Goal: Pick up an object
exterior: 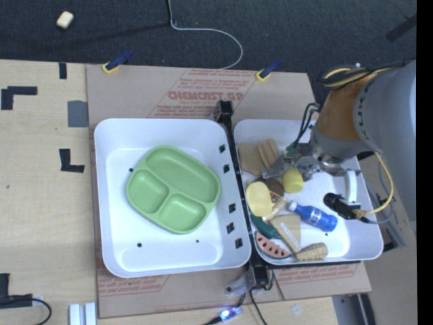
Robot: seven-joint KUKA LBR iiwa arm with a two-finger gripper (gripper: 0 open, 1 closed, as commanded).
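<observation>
I see the jaws low in the right white bin [358, 249], right over a small round yellow ball [293, 180]; can't tell if they're spread or pinching. Blue plastic bottle [315, 217] lies just nearer. Green divided plate [174, 189] sits in the left white bin [115, 249].

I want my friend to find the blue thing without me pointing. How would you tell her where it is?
Look at the right white bin, the one crowded with toys beside the bin holding the green plate. Near its middle, below the small yellow ball, lies a little blue bottle on its side. It is the only bright blue item there.
</observation>
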